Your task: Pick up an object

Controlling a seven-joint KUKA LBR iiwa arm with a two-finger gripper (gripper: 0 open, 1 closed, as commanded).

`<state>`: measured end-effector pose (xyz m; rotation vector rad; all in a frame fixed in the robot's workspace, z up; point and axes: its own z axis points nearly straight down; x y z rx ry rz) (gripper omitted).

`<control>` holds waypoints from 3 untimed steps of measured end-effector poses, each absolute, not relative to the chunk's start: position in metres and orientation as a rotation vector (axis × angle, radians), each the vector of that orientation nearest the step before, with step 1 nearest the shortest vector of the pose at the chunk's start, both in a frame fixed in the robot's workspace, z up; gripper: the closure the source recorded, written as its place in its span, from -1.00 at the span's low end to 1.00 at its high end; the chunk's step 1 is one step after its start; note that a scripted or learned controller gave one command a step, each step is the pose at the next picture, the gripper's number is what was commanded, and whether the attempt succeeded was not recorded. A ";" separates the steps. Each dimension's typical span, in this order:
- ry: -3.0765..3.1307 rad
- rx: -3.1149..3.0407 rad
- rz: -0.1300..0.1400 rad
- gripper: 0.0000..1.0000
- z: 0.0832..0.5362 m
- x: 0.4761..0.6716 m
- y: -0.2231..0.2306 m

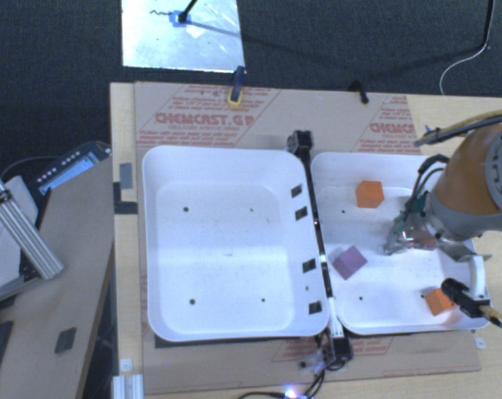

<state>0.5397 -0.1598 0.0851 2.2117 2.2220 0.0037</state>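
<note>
**Right bin: three blocks, one gripper**

Where the arm reaches in from the right, the gripper (pixel 398 241) is seen low over the right bin (pixel 342 173); whether its claw is apart or together cannot be told. An orange cube (pixel 369 194) lies up-left of it, apart. A purple block (pixel 349 262) lies left, near the divider. A second orange block (pixel 438 301) sits at the lower right corner. The left bin (pixel 164 173) adjoins.

The gripper (pixel 398 241) is hanging low inside the right bin (pixel 376 322). An orange block (pixel 369 194) is sitting near the top of that bin. A purple block (pixel 349 262) is lying near the middle. Another orange block (pixel 438 302) is sitting in the bottom right corner.
</note>
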 end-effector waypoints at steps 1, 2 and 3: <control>2.225 2.223 -0.001 1.00 0.084 0.484 -0.128; 2.225 2.208 0.007 1.00 0.085 0.559 -0.119; 2.226 2.224 -0.003 1.00 0.084 0.491 -0.096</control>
